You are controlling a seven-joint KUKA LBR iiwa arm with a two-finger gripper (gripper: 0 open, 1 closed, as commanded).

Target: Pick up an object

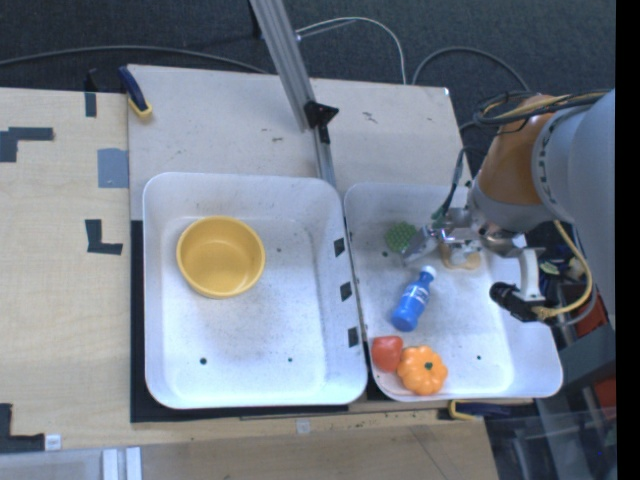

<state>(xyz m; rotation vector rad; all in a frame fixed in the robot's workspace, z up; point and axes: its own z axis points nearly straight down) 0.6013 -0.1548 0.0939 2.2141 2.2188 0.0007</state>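
Note:
The right bin [500, 373] holds a blue bottle [411, 301] lying tilted near its middle. A small green bumpy object [401, 236] sits toward the bin's far left. A red object [387, 349] and an orange pumpkin [423, 369] lie side by side at the front edge. My gripper [441, 239] hangs low over the far part of this bin, just right of the green object and above the bottle's cap. A tan object [463, 258] shows partly beneath the gripper. Nothing can be seen held.
The left bin [160, 298] holds a yellow bowl [221, 256] in its far left part. A slanted metal pole [285, 48] crosses above the far bench. Cables and the arm's body [520, 163] crowd the right side of the right bin.

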